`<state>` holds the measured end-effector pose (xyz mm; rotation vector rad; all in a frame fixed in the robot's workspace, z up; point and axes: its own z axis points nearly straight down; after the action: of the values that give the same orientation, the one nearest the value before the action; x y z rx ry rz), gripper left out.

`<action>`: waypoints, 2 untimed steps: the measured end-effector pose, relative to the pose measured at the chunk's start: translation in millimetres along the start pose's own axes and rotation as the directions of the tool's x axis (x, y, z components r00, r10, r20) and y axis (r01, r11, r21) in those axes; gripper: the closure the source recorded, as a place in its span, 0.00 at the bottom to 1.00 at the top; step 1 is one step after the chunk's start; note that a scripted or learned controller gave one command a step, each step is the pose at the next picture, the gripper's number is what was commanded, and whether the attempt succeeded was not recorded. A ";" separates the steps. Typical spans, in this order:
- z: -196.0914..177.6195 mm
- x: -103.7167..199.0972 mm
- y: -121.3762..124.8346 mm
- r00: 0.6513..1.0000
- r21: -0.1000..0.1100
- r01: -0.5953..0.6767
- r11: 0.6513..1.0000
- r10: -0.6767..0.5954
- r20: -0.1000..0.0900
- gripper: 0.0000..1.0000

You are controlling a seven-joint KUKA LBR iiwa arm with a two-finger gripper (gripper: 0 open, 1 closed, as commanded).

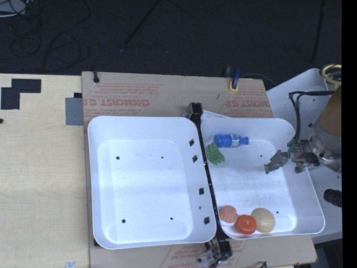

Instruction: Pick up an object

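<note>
Camera view: blue bottle (231, 140) left of pincer (277, 162) (apart).

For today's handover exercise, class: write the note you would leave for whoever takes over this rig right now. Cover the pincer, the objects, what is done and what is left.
Pincer: over the right side of the right bin, nothing between its fingers; open or shut is unclear.
Objects, all in the right bin: blue bottle lying near the far wall; green item beside the divider; pink piece, red round piece and tan ball clustered at the near edge.
Done: no object picked up.
Left: choose one, grasp it, lift it.
</note>
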<state>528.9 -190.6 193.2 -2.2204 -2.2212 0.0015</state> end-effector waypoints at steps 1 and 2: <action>-93.2 -19.0 51.5 1.000 -0.010 0.001 1.000 -0.001 0.004 0.00; 40.0 60.4 33.0 1.000 0.015 0.005 1.000 -0.005 -0.007 0.00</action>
<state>561.8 -130.2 153.1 -2.2040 -2.2155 0.0094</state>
